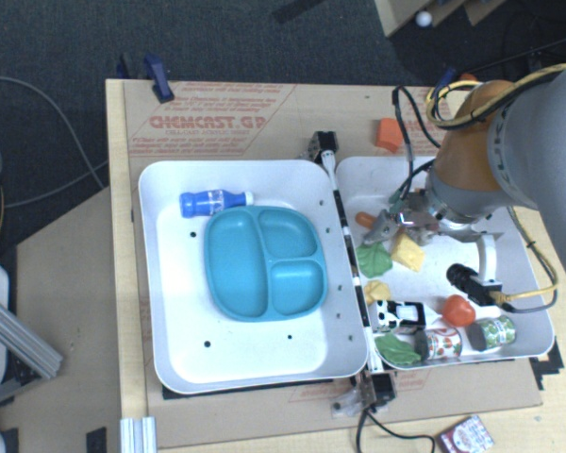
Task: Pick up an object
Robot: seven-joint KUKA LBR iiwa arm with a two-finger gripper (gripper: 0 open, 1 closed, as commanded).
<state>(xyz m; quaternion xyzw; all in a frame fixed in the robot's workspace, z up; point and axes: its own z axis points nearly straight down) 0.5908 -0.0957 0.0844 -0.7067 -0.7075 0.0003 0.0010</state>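
My gripper (403, 229) is low in the right bin (526, 264), near its upper left part, and stands open with nothing between its fingers. Just below it lies a yellow block (409, 254), with a green lump (374, 259) to the left of that. A small orange piece (364, 220) sits left of the gripper by the bin wall. Further down are a red object (458, 310), a green can (493, 332), a red and white can (443, 343), a black and white toy (396, 315) and a green leaf shape (396, 350).
The left bin (157, 253) holds a blue divided plate (264, 260) and a blue bottle (212, 201) lying above it. An orange block (389, 135) sits on the bench behind the right bin. The grey arm (528, 130) comes in from the upper right.
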